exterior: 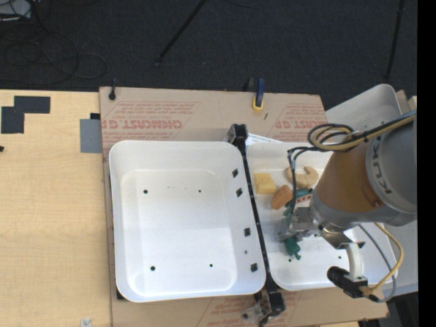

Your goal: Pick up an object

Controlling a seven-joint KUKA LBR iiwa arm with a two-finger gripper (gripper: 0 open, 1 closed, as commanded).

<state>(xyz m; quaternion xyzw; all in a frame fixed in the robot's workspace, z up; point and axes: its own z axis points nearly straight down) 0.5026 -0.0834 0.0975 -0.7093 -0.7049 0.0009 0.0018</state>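
The tool [291, 240], grip state unclear, sits just below the orange block [281, 196].

A brown cardboard sheet [204, 114] with red print lies under the bins on the pale wooden table [48, 216]. A yellow-and-blue clamp [258, 95] grips its far edge. Black cables [41, 19] trail across the dark floor [272, 33] beyond.

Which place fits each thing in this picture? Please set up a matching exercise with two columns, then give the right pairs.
Things:
1. yellow block
2. left bin
3. yellow clamp
4. gripper

Places:
A. on the far edge of the cardboard sheet
B. low over the right bin's floor
C. in the right bin, near the divider
D. beside the bare wooden bench top

Pairs: 1-C, 2-D, 3-A, 4-B
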